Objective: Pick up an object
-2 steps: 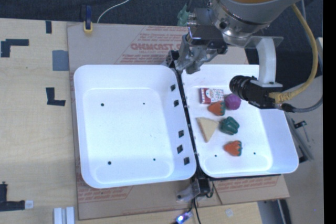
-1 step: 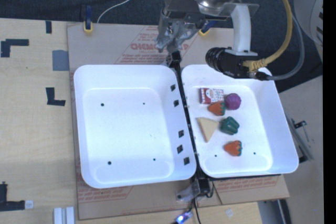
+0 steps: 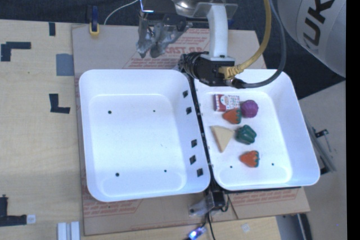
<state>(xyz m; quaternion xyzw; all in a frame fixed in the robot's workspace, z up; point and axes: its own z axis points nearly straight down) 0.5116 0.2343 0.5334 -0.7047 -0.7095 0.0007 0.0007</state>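
Nothing is picked yet: the hand (image 3: 153,45) hangs above the bench behind the left bin (image 3: 90,121), whether wide or narrow I cannot tell. The red carton (image 3: 225,102), plum (image 3: 249,108), wedge (image 3: 221,137) and peppers (image 3: 246,134) lie clustered mid right bin (image 3: 292,137), clear of its walls, open from above

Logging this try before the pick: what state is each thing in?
Claw: raised behind the left bin, nothing in it.
Left bin: bare.
Right bin: holds six items.
Red carton: lying flat.
Purple item: beside the carton.
Wedge: flat.
Green pepper: loose.
Two red peppers: loose.
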